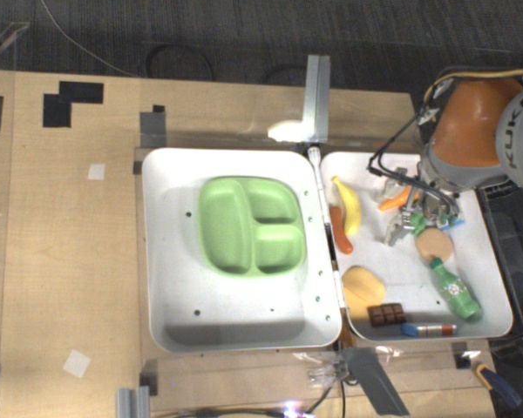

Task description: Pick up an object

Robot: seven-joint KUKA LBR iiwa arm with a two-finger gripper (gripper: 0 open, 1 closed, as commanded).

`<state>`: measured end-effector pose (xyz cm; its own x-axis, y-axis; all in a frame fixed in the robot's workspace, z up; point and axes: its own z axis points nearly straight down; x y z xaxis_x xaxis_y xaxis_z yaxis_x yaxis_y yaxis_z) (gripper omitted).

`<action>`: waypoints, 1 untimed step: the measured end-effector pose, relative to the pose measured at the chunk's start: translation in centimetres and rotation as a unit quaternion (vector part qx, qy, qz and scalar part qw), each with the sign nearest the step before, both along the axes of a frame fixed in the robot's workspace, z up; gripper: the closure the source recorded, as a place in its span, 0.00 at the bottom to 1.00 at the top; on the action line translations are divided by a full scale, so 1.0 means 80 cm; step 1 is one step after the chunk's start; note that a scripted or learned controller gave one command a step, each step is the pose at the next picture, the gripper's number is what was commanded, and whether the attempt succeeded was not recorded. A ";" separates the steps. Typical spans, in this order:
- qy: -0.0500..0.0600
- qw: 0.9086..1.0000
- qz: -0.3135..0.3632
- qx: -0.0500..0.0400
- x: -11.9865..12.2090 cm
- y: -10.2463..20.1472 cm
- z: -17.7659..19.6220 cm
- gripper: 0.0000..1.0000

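Note:
My gripper hangs low over the upper middle of the right bin, below the grey arm with its orange band. An orange carrot lies just to its upper left, and a tan round piece just to its lower right. A yellow banana and a red chili lie along the bin's left side. Toward the front are a green bottle, a yellow-orange bun, a brown chocolate bar and a blue and red marker. I see nothing held.
The left bin holds a green divided plate. A metal post stands behind the seam between the bins. Black cables loop off the wrist over the right bin's back edge. Wooden bench surface lies to the left.

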<state>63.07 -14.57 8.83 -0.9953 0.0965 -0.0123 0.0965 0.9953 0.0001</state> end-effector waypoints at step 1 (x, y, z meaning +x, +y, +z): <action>-0.001 0.998 -0.062 0.001 -0.043 0.002 0.001 0.00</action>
<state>59.60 -14.43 8.92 -0.9758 0.2183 -0.0134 0.2183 0.9759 0.0016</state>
